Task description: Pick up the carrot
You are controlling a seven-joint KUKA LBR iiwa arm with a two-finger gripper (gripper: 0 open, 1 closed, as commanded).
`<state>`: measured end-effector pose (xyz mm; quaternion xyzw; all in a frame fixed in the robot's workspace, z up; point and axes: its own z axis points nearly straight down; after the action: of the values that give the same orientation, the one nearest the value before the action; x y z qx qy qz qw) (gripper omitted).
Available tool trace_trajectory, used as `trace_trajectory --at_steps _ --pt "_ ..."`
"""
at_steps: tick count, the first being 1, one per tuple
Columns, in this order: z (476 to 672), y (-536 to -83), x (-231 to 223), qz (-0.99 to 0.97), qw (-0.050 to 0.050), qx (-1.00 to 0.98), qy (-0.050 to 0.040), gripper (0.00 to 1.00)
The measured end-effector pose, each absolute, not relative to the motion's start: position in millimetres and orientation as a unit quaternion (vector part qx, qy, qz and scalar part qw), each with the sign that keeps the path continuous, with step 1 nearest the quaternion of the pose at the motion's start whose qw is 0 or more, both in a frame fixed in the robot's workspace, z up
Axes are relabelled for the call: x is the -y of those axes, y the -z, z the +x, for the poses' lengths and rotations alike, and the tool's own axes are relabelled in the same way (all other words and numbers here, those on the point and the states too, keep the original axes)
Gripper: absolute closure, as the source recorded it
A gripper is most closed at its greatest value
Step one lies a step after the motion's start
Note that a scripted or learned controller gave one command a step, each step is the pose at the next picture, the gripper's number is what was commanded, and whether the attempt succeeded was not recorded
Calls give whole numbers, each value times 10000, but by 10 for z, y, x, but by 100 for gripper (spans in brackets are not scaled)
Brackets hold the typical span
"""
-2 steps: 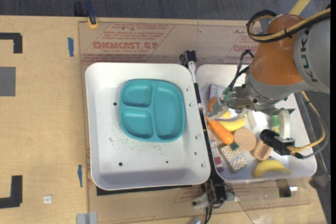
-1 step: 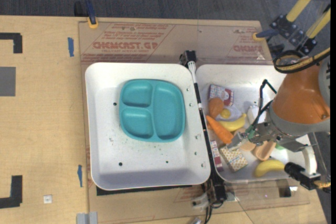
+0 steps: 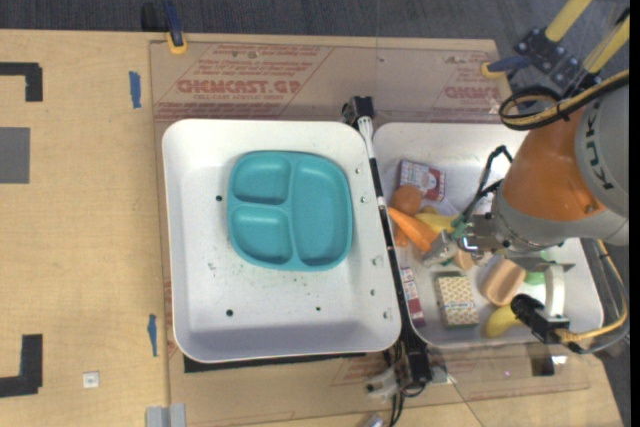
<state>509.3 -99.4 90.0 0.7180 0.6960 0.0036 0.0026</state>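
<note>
carrot [image 3: 410,226] lies at the right bin's [image 3: 585,310] left side, near the divider, among other items. tool [image 3: 462,237] sits just beside it; its state cannot be told. a good grasp likely straddles the carrot's middle, avoiding neighbours.

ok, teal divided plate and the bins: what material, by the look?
Teal plate: likely matte moulded plastic, with uniform colour, rounded dividers and no glare. Left bin: probably thin white plastic, semi-gloss, with soft rounded rim. Right bin: same look.
</note>
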Motion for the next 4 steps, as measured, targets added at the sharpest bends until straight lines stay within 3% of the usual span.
trace_trajectory --at_steps 1,2,3,4 --pt "5111 -1017 1076 7217 131 -6921 -26 100" --pt "5879 -915 1034 8418 62 -5397 -49 100" --pt "5860 -892 1022 8414 33 -5404 -29 0" --pt "5987 -1885 281 8508 5 -5255 -38 0"
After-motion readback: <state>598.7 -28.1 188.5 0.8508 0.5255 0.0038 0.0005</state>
